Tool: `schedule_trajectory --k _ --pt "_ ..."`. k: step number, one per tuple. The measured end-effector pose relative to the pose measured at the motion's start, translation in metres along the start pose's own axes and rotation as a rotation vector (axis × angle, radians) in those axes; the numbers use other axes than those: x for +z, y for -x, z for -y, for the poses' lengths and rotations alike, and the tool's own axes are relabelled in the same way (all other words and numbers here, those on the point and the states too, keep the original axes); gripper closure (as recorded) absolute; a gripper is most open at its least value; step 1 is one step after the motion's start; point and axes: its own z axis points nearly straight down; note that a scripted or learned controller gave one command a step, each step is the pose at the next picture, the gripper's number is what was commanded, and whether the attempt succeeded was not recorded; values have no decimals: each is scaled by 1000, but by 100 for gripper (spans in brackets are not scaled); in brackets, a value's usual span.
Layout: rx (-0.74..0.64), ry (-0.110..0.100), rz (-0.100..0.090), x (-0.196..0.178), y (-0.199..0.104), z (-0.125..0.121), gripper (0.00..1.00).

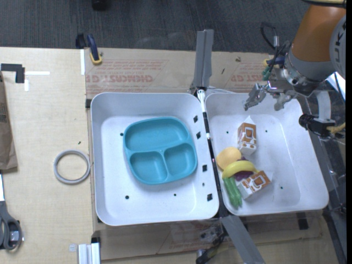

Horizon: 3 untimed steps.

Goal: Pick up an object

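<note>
A small white-and-orange carton (247, 136) stands in the right bin (308, 169), near its far wall. Nearer the front lie a lemon (228, 158), a banana (238, 168) and a second carton (254, 182). The tool (269, 99) hangs over the bin's far edge, fingers spread, grasping nothing. A blue divided plate (160, 150) sits in the left bin (104, 164).

Looks like a robotics lab: grey arm (316, 32) over two white bins (104, 164) on a cardboard-covered bench (38, 125), with a tape ring (72, 166), scissors (10, 230) and a clamp (92, 48) lying about.
</note>
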Motion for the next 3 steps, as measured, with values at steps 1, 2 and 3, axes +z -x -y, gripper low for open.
schedule_trajectory --k 1,2,3 --pt "-131 1 0 127 4 18 0" --pt "-127 2 0 118 5 18 100" --pt "4 2 1 39 -52 -17 100"
